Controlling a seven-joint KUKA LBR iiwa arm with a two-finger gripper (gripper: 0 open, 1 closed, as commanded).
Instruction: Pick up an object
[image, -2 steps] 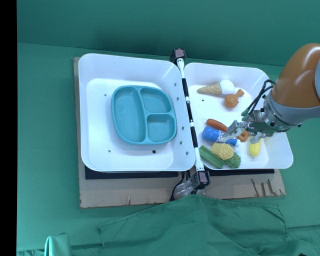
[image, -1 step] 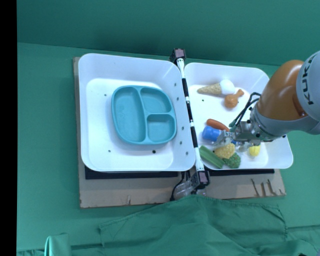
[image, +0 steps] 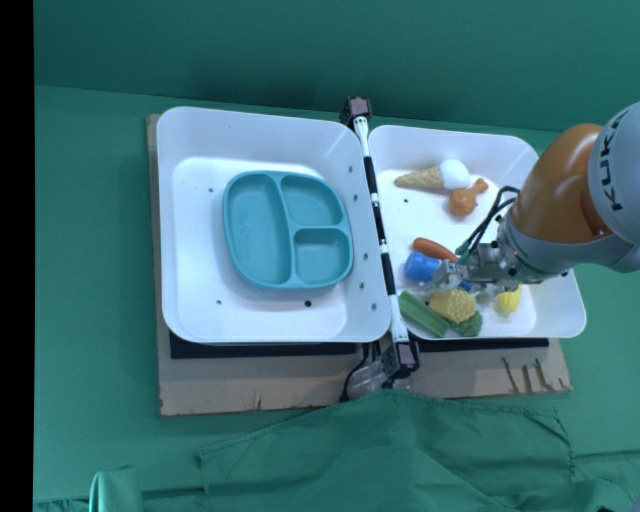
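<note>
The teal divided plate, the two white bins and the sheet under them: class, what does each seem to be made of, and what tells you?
Teal divided plate: probably moulded plastic, smooth with a dull sheen and rounded compartment walls. White bins: likely thin glossy plastic, with soft highlights on curved rims. Sheet underneath: looks like cardboard, matte brown with a ragged edge.

Grey arm (image: 590, 215) slanting in, pincer (image: 478, 272) low

Green cloth (image: 90, 250) over bench, brown cardboard sheet (image: 250, 385), even light
</note>
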